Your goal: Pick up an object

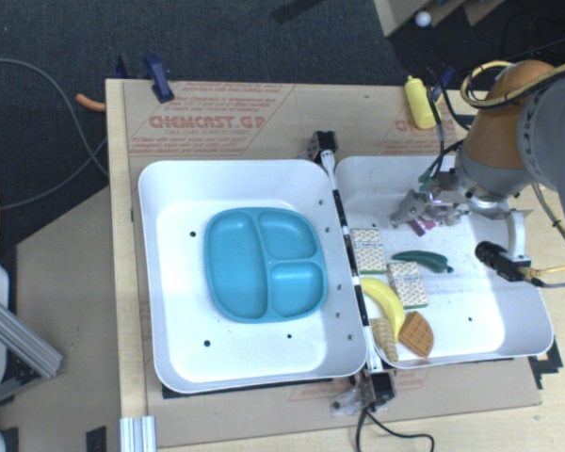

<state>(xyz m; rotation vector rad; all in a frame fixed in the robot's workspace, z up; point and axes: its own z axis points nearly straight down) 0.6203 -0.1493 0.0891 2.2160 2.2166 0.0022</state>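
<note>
Arm [508, 130] reaching in from the right, over the upper part of the right bin [518, 342].

Gripper [424, 210] low over a small purple piece [422, 224]; cannot tell how the jaws stand. Lower in the same bin: green pepper [424, 260], banana [384, 299], waffle [416, 333], two patterned packets [367, 250]. Blue divided plate [264, 263] in the left bin [169, 205].

My arm [537, 130] is grey with an orange band. Both bins [169, 196] are white. The left one holds a light blue tray [264, 262]. In the right bin [508, 332] I see a yellow banana [384, 299], a green pepper [422, 260], a tan waffle [416, 333] with a grid pattern, two pale speckled sponges [367, 250] and something magenta [422, 224].
</note>
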